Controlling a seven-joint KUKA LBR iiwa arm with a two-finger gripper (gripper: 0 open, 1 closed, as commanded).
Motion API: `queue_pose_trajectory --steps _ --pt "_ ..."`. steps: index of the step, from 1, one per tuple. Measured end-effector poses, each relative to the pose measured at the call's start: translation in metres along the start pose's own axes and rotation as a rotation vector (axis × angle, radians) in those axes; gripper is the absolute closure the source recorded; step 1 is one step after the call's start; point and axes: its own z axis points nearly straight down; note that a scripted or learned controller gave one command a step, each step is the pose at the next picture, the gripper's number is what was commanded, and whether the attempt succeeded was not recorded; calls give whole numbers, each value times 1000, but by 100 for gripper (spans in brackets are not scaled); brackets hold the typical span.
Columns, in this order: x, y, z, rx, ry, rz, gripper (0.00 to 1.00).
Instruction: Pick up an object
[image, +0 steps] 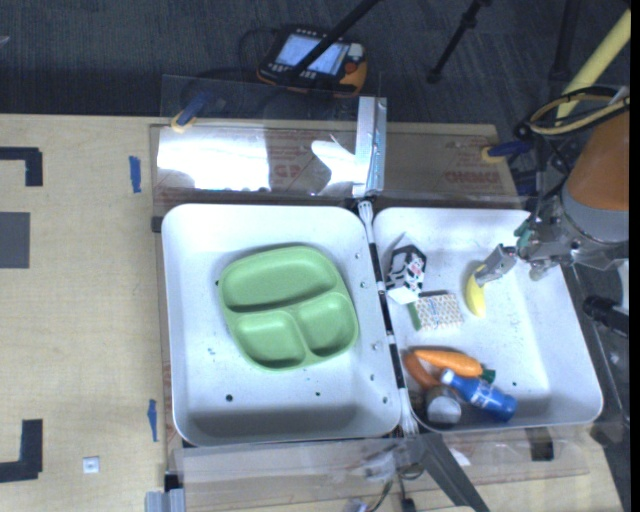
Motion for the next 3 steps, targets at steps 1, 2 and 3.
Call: queue_pose_trajectory --steps 1,2,3 --pt "5 13 70 -1 0 -98 0" --pt "33 54 -91 0 -1 118 0" --pt "6 -2 -9 2 0 233 0"
